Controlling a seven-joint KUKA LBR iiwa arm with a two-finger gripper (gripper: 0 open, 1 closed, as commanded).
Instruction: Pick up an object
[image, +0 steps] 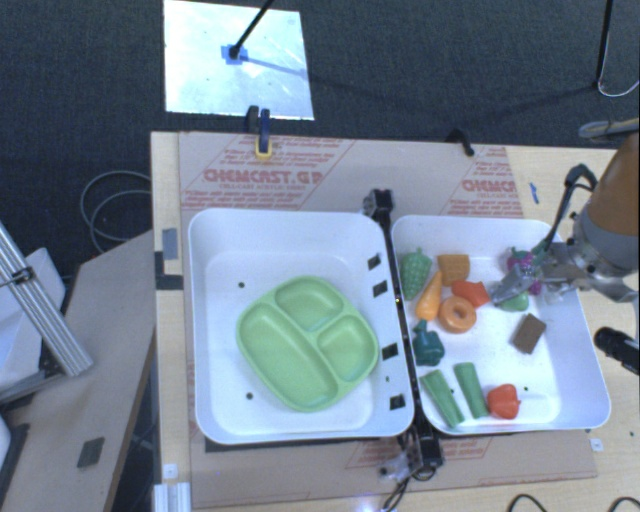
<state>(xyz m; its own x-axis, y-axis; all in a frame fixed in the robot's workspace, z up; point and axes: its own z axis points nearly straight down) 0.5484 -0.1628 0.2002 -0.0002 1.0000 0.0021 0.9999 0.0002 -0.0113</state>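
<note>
Camera view: right white bin (590, 405), bare floor along its near-right side. Gripper (517, 283) low at the far-right part, finger spread unreadable. Orange plastic ring (458, 315) lies just left; brown block (528, 333) just nearer.

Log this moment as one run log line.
gripper: over right bin, near red toy | grasp: none seen | green tray: left bin
</note>
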